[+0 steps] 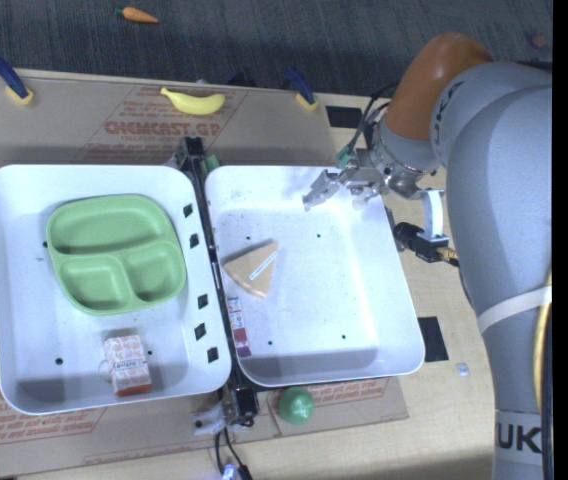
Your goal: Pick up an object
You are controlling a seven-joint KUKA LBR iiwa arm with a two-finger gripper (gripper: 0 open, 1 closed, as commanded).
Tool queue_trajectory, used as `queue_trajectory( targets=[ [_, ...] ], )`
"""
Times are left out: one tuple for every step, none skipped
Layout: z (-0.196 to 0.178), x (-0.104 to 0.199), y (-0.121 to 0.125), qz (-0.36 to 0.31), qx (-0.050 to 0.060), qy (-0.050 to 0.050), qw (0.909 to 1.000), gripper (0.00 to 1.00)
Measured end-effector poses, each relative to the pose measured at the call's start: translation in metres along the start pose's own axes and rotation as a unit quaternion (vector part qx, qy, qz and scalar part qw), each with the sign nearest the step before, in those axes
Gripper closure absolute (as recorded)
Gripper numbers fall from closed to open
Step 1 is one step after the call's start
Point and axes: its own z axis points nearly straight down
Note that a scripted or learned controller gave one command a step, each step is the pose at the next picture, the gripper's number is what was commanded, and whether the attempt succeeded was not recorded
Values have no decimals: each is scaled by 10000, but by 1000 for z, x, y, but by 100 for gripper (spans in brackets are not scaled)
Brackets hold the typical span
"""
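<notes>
A tan wedge-shaped piece point(252, 268) lies flat in the right bin point(384, 298), near its left wall. In the left bin point(14, 268) sit a green divided tray point(114, 251) and, near the front, a small red-and-white packet point(126, 362). My gripper point(340, 192) hovers over the back right corner of the right bin, up and to the right of the wedge and well apart from it. Its fingers point(315, 195) are spread open, with nothing between them.
A yellow banana point(194, 99) lies on the cardboard behind the bins. A green ball point(295, 404) rests in front of the right bin. Blue clamps point(11, 78) hold the cardboard's back edge. An orange carrot point(140, 14) lies on the floor. The arm's grey body fills the right side.
</notes>
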Motion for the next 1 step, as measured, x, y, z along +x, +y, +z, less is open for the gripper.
queue_trajectory(
  targets=[
    [30,37,-65,15,18,3,10000,0]
  ],
)
